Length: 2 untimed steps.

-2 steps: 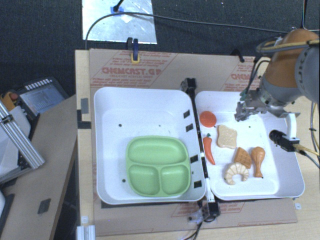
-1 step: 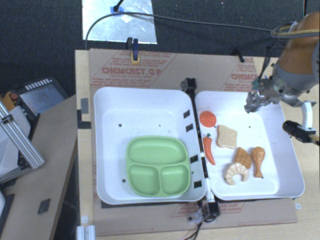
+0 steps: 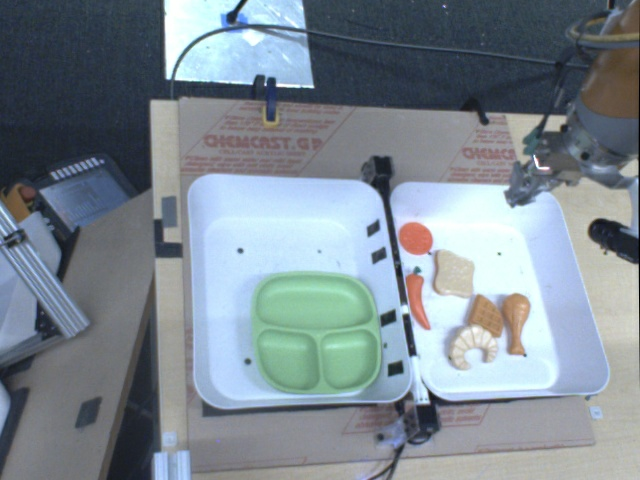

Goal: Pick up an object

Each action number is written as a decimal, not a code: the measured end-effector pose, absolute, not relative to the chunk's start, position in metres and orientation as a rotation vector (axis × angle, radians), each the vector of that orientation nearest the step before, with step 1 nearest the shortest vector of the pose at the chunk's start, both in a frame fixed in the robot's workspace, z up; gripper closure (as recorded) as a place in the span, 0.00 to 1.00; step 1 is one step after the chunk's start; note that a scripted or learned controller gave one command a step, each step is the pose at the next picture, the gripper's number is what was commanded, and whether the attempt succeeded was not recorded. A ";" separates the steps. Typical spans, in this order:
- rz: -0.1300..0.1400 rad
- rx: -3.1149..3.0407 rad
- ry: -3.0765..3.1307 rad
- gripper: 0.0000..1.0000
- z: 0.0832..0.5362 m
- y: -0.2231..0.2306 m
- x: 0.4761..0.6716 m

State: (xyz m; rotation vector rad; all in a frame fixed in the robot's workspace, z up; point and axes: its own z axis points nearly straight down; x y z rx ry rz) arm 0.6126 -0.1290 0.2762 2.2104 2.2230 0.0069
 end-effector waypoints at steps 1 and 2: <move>0.004 2.211 2.232 1.00 0.258 -0.075 0.625; 0.003 2.211 2.232 1.00 0.242 -0.027 0.636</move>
